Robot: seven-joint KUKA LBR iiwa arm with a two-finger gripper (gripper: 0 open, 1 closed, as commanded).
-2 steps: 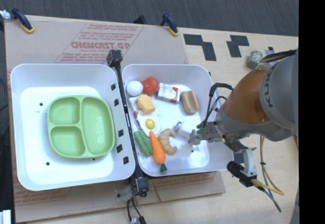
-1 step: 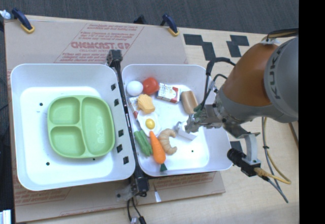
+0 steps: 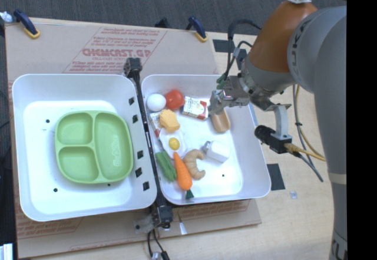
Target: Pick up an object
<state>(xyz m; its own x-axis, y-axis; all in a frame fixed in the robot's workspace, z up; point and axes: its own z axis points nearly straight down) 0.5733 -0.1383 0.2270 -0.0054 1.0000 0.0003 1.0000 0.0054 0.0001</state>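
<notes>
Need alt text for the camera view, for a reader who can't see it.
A grey and orange robot arm reaches from the right, its gripper low over the right white bin, right by a tan bread-like piece. That bin holds toy food, including a tomato, egg, carrot and croissant. The left bin holds a green divided plate.

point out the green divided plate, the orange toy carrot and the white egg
green divided plate point(image 3: 94, 147), camera view, on the ridge between compartments
orange toy carrot point(image 3: 183, 173), camera view, middle of its orange body
white egg point(image 3: 156, 102), camera view, centre of the shell
</notes>
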